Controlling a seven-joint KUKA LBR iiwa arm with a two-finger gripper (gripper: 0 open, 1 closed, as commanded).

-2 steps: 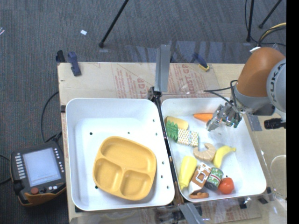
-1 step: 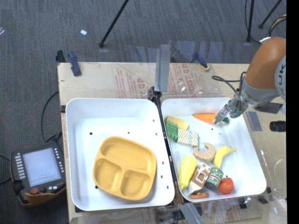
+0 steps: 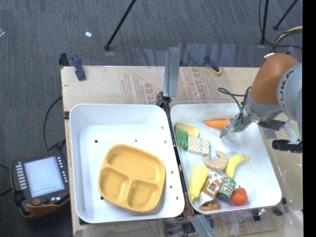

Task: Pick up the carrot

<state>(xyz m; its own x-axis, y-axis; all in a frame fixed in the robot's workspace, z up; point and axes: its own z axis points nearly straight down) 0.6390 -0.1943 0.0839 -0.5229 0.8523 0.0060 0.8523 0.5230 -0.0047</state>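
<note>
Just left of the end effector [image 3: 232,128] lies the carrot [image 3: 217,124].

A single fixed camera looks down at a slant from well above the bench [image 3: 123,85], seemingly its near side; both white bins [image 3: 81,132] sit central, floor beyond.
</note>
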